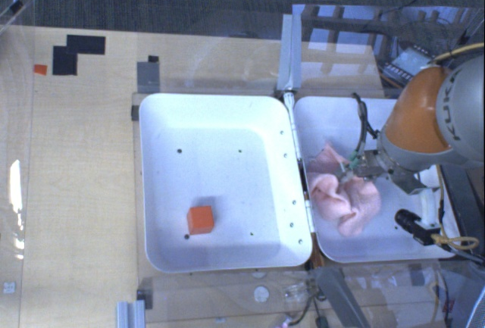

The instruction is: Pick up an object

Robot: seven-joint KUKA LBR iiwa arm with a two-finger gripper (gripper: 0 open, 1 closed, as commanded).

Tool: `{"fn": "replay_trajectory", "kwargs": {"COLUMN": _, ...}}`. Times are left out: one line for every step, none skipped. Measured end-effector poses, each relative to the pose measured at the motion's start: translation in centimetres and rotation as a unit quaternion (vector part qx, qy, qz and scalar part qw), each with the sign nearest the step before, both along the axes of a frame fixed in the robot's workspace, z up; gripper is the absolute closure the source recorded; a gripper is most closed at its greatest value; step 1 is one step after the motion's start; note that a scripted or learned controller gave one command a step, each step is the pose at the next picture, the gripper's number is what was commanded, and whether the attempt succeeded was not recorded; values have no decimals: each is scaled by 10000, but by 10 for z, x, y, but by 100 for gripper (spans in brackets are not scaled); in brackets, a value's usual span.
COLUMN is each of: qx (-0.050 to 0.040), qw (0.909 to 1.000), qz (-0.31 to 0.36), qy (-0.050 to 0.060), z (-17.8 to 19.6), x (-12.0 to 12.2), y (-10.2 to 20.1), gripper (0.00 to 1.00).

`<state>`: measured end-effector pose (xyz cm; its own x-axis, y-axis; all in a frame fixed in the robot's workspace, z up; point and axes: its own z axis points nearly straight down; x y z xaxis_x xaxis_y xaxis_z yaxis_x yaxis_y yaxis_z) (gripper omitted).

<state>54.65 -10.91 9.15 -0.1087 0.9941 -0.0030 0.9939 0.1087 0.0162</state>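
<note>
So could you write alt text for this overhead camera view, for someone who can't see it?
A grey robot arm with an orange band lowers its tool onto a crumpled pink cloth in the right white bin. The left white bin holds a small orange block.

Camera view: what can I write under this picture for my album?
A robot arm's pincer reaches down to a pink cloth in one bin while an orange block waits next door.

A soft pink cloth (345, 200), crumpled into folds, lies in the right bin directly under and left of the gripper (362, 166). A small orange block (201, 220) rests flat, far to its left.
</note>
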Motion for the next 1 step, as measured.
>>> {"fn": "replay_trajectory", "kwargs": {"qx": 1, "qw": 9999, "qz": -105, "qy": -7, "z": 0, "x": 23, "y": -21, "gripper": 0}}
